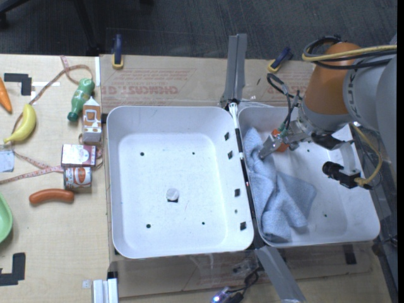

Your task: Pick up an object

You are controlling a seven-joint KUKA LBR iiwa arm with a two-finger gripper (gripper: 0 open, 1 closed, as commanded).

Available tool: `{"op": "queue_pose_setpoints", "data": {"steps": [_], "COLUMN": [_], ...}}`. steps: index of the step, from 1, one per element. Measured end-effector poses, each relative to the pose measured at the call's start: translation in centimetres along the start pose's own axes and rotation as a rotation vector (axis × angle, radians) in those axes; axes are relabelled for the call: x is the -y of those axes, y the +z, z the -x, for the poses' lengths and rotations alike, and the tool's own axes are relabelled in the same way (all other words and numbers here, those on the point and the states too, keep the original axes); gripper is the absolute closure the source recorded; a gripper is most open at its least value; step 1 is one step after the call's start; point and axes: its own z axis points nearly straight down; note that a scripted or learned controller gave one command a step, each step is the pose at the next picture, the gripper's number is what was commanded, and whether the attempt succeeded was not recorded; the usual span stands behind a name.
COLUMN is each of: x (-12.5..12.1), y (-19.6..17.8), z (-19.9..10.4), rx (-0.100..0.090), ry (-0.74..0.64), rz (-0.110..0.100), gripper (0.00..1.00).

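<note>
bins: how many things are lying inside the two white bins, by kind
Small round grey-white object, left bin: 1
Light blue cloth, right bin: 1
Total: 2
The pincer is at the cloth's upper end.

Single fixed camera above the counter (57, 232), looking down at a slant; both white bins (120, 169) in frame, moderate distance.
</note>
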Motion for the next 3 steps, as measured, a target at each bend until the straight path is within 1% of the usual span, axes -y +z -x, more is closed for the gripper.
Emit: {"op": "queue_pose_setpoints", "data": {"steps": [1,2,3], "x": [-3.1,-3.1,-4.6], "y": [0.1,-0.8,-9.7], "z": [2.7,2.8,-3.1], "rx": [0.0,0.001,0.0], "ry": [-0.026,-0.025,0.03], "rz": [0.002,0.003,0.0], "gripper": [0.0,1.0,1.0]}}
